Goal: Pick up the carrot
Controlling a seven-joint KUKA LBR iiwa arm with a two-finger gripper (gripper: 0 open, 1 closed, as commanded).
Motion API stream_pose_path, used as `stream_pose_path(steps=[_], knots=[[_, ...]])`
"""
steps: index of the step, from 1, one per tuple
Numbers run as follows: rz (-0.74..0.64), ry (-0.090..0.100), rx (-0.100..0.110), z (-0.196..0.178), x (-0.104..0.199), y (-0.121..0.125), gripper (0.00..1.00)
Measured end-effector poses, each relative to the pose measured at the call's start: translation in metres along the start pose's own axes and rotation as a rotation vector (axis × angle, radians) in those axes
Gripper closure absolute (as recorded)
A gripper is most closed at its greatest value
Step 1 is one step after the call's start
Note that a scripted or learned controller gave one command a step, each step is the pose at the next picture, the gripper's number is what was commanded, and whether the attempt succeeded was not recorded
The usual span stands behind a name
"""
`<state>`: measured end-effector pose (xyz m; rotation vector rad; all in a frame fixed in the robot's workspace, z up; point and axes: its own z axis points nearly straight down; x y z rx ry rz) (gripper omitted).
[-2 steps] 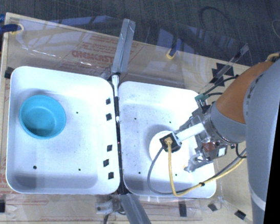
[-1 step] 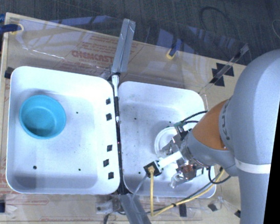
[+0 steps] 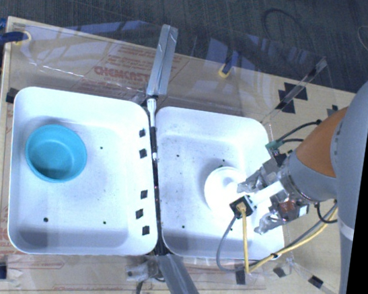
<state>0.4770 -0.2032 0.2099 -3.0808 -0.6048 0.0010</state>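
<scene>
Low over the right bin [image 3: 194, 121], arm [image 3: 318, 162] angled leftward, jaws' [image 3: 253, 195] state indiscernible.

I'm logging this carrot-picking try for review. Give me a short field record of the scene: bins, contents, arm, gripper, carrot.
left bin: shallow white bin holding a round blue bowl
right bin: shallow white bin holding a round white object
arm: grey arm with orange band, reaching in over the right bin's right side
gripper: two-finger gripper beside the white object
carrot: cannot make one out
</scene>
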Motion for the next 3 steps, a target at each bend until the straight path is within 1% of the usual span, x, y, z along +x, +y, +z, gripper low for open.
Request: stream_pose_path(steps=[1,2,3], knots=[[-0.148,0.001,0.003,0.118,0.019,-0.044,0.0],[-0.145,0.0,0.0,0.019,0.009,-0.022,0.0],[0.082,-0.002,0.003,0.119,0.032,-0.07,0.0]])
